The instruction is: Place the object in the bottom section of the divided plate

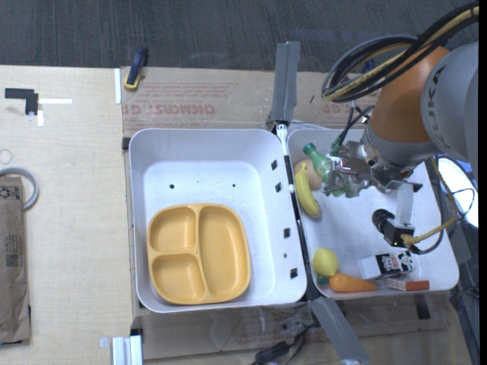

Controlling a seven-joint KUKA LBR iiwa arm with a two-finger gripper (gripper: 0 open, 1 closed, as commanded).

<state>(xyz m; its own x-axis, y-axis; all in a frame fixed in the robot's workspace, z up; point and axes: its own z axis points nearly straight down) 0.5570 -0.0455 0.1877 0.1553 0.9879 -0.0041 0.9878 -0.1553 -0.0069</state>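
A yellow divided plate (199, 253) lies in the front half of the left bin (137, 204). It has two small sections on its left and one long section on its right. My gripper (338, 179) hangs low over the back left of the right bin (354, 230). It is just right of a banana (306, 192) and a green bottle (314, 157), which lie against the bin's left wall. A yellow lemon (326, 261) and an orange carrot (351, 284) rest at the front left of that bin.
A small black-and-white box (392, 265) and a red-and-white packet (407, 285) lie at the right bin's front right. The arm's cables loop over the bin's right side. A brown paper bag (11, 249) lies on the bench at far left.
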